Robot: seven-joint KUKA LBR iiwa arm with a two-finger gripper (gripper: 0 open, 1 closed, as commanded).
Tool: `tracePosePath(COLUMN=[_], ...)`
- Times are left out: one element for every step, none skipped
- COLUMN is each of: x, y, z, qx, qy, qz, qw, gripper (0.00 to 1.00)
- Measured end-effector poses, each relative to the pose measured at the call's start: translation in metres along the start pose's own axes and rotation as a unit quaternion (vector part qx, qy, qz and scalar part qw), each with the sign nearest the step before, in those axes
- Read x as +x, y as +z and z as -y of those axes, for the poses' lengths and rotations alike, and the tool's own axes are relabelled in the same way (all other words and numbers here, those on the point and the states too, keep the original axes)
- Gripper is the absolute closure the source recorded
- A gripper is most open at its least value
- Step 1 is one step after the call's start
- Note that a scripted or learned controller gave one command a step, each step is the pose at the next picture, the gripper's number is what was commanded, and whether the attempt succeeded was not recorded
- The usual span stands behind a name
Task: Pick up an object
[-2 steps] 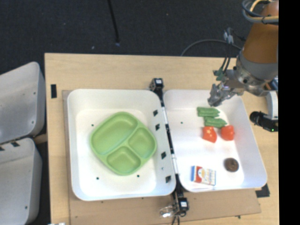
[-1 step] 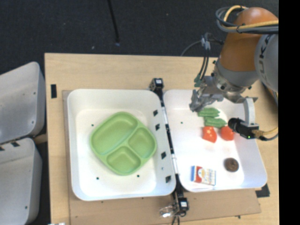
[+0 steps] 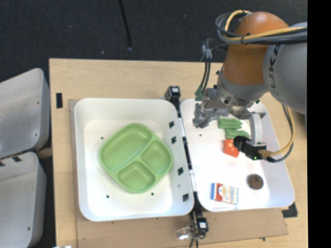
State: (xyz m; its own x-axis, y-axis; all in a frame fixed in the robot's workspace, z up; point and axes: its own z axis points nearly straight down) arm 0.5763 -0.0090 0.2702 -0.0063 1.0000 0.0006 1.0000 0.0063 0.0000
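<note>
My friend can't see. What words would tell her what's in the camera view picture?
A grey robot arm with an orange band reaches over the right white bin, its tool low beside a flat green object. That bin also holds a small orange block, a round brown disc and a small white card. The left white bin holds a green divided plate.

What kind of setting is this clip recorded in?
Probably a robotics lab test bench: a robot arm reaches over two white bins on a wooden bench, with a green divided plate and small items as practice objects.
</note>
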Motion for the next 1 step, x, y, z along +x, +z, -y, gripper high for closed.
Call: tracePosePath(x=[0.0588], y=[0.0137], z=[0.0123], qx=[0.0], qy=[-0.001], qz=[0.0], qw=[1.0], gripper=[1.0])
